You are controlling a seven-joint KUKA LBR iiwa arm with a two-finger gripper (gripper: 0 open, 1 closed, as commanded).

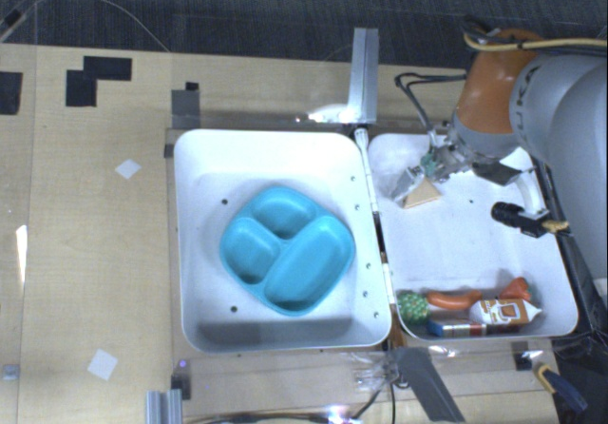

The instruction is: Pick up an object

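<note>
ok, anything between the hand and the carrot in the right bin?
Camera view: bare white bin floor lies between the hand and the carrot.

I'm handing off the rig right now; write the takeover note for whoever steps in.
End effector: low in the far part of the right bin, by a tan wedge; grip state unclear.
Things: blue divided tray in the left bin; broccoli, carrot and bottle along the right bin's near wall.
Done: nothing visibly lifted.
Left: secure an object and raise it.
</note>
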